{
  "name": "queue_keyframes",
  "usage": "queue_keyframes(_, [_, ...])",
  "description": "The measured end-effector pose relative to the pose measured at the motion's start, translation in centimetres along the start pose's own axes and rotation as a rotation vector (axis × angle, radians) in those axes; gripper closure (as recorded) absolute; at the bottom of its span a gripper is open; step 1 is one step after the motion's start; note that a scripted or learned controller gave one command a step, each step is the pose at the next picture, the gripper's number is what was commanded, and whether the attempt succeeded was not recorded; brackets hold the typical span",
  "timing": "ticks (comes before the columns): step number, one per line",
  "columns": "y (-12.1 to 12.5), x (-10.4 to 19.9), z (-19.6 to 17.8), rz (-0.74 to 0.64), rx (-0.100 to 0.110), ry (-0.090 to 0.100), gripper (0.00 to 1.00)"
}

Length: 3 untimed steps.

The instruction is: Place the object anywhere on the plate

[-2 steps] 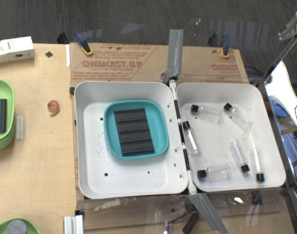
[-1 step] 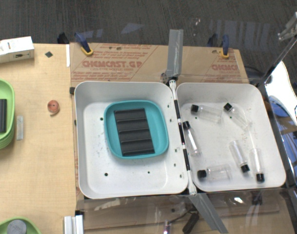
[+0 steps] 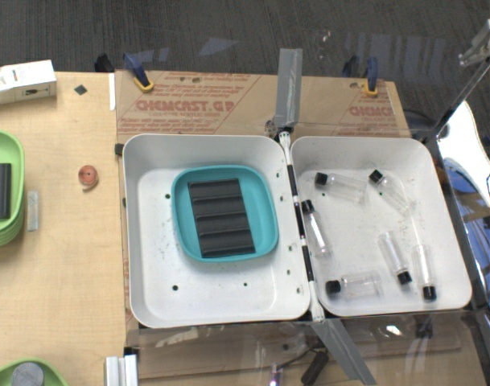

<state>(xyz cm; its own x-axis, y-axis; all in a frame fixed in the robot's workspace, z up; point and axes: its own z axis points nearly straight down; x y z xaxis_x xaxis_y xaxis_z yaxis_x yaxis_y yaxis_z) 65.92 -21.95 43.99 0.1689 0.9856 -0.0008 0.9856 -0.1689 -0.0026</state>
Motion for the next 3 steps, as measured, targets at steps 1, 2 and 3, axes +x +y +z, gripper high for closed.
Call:
queue_keyframes(1, [-0.05, 0.44, 0.06, 0.066, 0.001, 0.0, 0.0])
queue_keyframes(2, [-0.01, 0.34, 0.03, 0.016, 0.001, -0.001, 0.0])
queue_keyframes(3, [-0.06, 0.48, 0.08, 0.075, 0.002, 0.0, 0.0])
